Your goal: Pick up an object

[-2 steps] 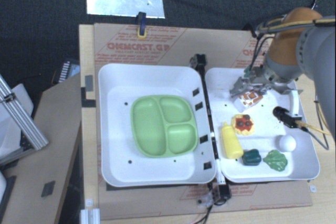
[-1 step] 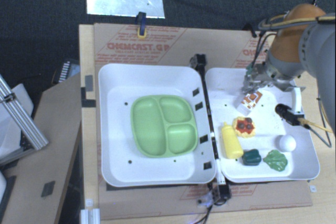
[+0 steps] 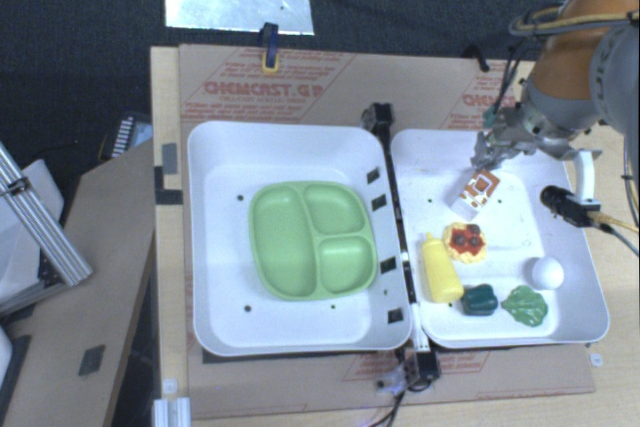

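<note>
Nearest the camera, along the right bin's (image 3: 575, 330) front edge, lie a yellow mustard bottle (image 3: 440, 269), a dark green block (image 3: 479, 300), a green leafy toy (image 3: 526, 305) and a white ball (image 3: 546, 271). Beside the bottle's upper end sits a red-and-yellow toy (image 3: 465, 241). Farther back, a small white carton (image 3: 478, 191) lies tilted, touching the claw (image 3: 490, 155) from below. Claw state: cannot tell. Left bin (image 3: 215, 165) contains a green divided plate (image 3: 308, 240).
</note>
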Robot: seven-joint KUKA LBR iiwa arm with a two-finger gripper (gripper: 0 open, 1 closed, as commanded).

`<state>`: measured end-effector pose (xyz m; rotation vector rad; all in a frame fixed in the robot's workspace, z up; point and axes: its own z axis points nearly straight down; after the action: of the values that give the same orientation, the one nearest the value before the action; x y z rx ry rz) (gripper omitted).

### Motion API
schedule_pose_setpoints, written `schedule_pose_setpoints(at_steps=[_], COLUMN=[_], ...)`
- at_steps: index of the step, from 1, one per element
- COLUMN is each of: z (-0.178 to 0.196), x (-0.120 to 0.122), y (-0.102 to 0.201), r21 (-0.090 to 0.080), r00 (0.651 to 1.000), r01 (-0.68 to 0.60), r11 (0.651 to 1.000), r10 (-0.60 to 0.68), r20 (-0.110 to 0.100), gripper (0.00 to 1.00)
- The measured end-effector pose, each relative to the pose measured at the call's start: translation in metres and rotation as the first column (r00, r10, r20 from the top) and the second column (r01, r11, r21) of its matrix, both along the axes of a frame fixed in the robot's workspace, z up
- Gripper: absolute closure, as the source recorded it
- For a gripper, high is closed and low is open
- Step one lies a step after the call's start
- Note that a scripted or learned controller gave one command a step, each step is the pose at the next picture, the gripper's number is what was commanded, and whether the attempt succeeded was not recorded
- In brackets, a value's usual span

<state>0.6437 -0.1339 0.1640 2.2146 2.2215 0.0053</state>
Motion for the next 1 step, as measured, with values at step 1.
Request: schedule_pose_setpoints(at_steps=[1], z=[0.0444], x=[0.0031], y=[0.0018], r21=[0.000], r00=[1.000], r01=[-0.003], r11=[1.000], r10=[0.003], r20=[0.001], gripper=[1.00])
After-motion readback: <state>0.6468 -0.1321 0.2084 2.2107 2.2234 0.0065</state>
